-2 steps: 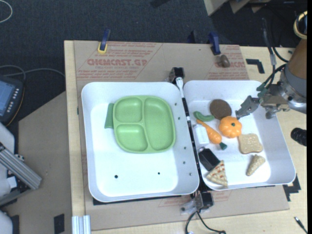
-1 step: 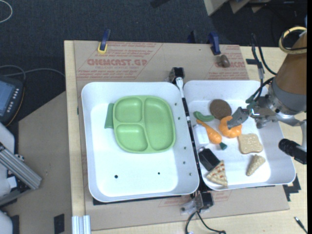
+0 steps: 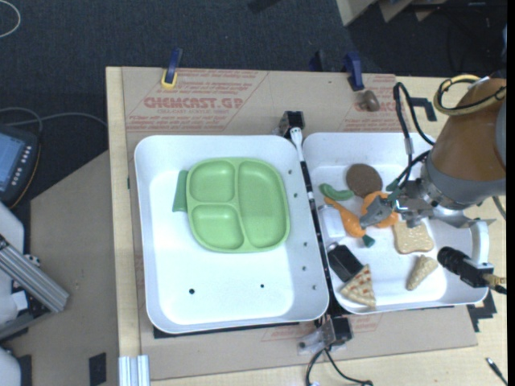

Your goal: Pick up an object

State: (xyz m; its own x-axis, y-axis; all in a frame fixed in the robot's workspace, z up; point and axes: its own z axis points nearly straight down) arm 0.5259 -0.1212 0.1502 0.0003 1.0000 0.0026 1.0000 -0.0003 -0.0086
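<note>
The right bin (image 3: 342, 146) holds several toy foods: a brown round patty (image 3: 364, 178), a green piece (image 3: 333, 190), an orange carrot-like piece (image 3: 348, 220), a toast slice (image 3: 413, 239), a pale wedge (image 3: 420, 273), a pizza slice (image 3: 360, 286) and a small black block (image 3: 344, 259). My gripper (image 3: 385, 212) hangs low over the middle of this bin. It sits right at a second orange piece (image 3: 376, 207), between the patty and the toast. The wrist hides how it meets that piece.
The left bin (image 3: 161, 284) carries a green divided plate (image 3: 237, 203) with a green tab on its left. The arm's orange band and grey body (image 3: 471, 147) cover the right bin's far right side. Clamps and cables line the board's back edge.
</note>
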